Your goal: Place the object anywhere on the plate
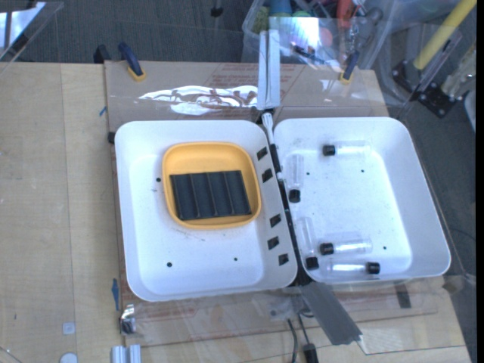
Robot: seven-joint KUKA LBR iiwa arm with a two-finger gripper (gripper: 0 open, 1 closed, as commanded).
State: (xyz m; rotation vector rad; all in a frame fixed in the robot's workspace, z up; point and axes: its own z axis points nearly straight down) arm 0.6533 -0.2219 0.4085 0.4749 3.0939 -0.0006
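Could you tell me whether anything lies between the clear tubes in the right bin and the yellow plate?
Only the two bins' adjoining raised rims separate the clear tubes from the yellow plate. The plate already carries a black ribbed block covering most of its middle.

no legible text, labels, brands, numbers, signs anywhere on bench

A pale wooden bench [45, 203] stands on dark grey carpet [151, 13].

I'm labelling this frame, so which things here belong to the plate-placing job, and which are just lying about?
Job: yellow plate in the left bin; clear black-capped tubes in the right bin.

Lying about: black ridged block already on the plate; box of clutter behind.
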